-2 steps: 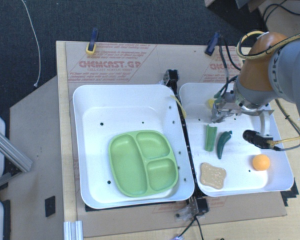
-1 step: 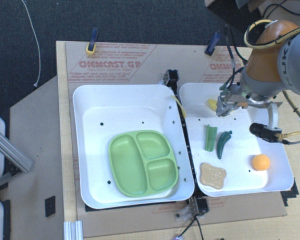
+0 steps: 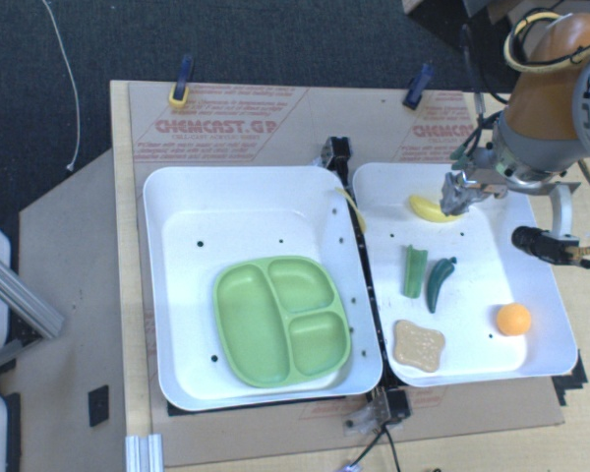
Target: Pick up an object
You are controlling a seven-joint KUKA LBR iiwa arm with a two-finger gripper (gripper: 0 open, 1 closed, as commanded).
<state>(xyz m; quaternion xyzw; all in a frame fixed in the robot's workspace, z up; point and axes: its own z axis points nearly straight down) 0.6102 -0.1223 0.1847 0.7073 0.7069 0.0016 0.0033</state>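
Nearest the camera, a tan toast-shaped piece (image 3: 418,346) is seen lying at the front of the right bin (image 3: 546,357), with an orange ball (image 3: 512,319) to its right and, a little further back, a green block (image 3: 414,270) and a darker green pepper-like piece (image 3: 439,281) set just beside each other. In the left bin (image 3: 167,224), a green divided plate (image 3: 280,319) is seen resting flat, well apart from the work. Further back in the right bin, a yellow banana-like object (image 3: 430,208) is found on the bin floor, and the gripper (image 3: 456,197) is lowered to its right end, at or just above it. Whether the piece is clasped or the grip is slack cannot be told. The pickup is judged not yet done, since the yellow object is not lifted; closing and raising are left. Little is judged to stand in the way, though the bin's back wall is near. Beyond, the tabletop (image 3: 275,116) carries clamps at its far edge.
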